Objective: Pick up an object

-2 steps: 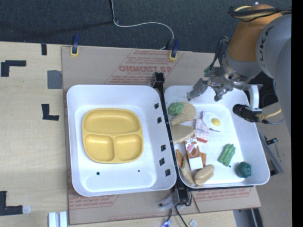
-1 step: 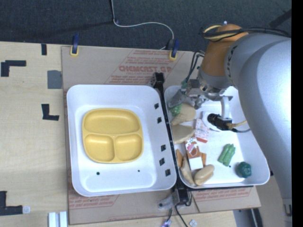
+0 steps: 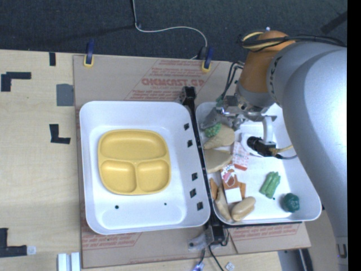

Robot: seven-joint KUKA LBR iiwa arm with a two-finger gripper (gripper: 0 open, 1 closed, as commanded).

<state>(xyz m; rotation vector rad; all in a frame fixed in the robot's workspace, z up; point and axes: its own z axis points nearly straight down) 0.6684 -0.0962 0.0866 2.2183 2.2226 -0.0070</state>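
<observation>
The right bin (image 3: 299, 176) holds several small items. Among them are a light green ridged piece (image 3: 270, 184), a dark green ball (image 3: 291, 202), a tan potato-shaped piece (image 3: 243, 208), a red-and-white packet (image 3: 230, 183) and a beige flat piece (image 3: 219, 140). My gripper (image 3: 221, 116) is low over the bin's far left corner, under the orange band (image 3: 256, 72). It hangs just above a small green leafy item (image 3: 212, 131) and the beige piece. Nothing can be seen held in it.
In the left bin (image 3: 90, 123) lies a yellow three-compartment plate (image 3: 134, 161). A black divider (image 3: 194, 145) runs between the bins. The grey arm (image 3: 316, 95) covers the right bin's far right side. Clamps and a white cable sit at the bench's back.
</observation>
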